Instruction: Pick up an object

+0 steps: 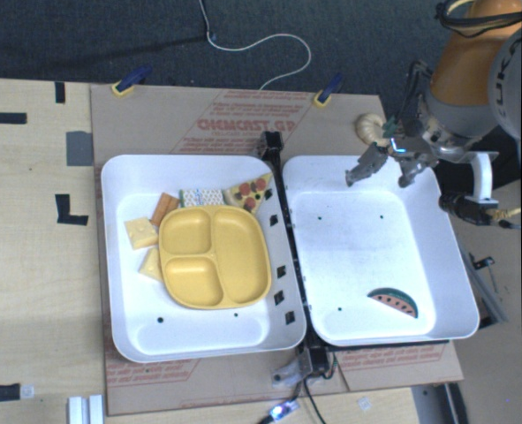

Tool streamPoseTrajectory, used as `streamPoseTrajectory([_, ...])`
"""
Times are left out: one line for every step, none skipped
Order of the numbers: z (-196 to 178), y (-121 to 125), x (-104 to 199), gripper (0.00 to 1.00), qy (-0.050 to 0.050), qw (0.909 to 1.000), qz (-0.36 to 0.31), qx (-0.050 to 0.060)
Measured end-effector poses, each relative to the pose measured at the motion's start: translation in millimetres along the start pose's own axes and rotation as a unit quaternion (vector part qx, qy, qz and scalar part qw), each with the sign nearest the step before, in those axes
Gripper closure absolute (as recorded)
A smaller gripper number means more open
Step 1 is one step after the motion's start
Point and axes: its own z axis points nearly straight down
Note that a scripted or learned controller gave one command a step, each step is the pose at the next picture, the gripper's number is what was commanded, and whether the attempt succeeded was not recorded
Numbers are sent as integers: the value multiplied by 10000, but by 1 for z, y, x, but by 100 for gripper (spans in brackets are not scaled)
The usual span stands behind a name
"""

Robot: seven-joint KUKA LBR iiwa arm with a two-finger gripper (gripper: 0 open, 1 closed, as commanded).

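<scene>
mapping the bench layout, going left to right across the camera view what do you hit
left bin → cracker piece → yellow divided plate → right bin → watermelon slice → orange band on the arm. The gripper hangs over the right bin's far edge.

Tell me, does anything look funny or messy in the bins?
A little. In the left bin, the yellow divided plate lies on top of other toys, hiding parts of them. The watermelon slice sits alone in the right bin.

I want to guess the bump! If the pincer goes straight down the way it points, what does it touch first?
Probably the bare white floor of the right bin. The open pincer hangs over its far edge; the watermelon slice lies nearer the front, though depth is hard to judge.
</scene>
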Motion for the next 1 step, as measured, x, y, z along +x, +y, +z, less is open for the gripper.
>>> streamPoseTrajectory([-9,2,0,0,-7,10000,-13,-66])
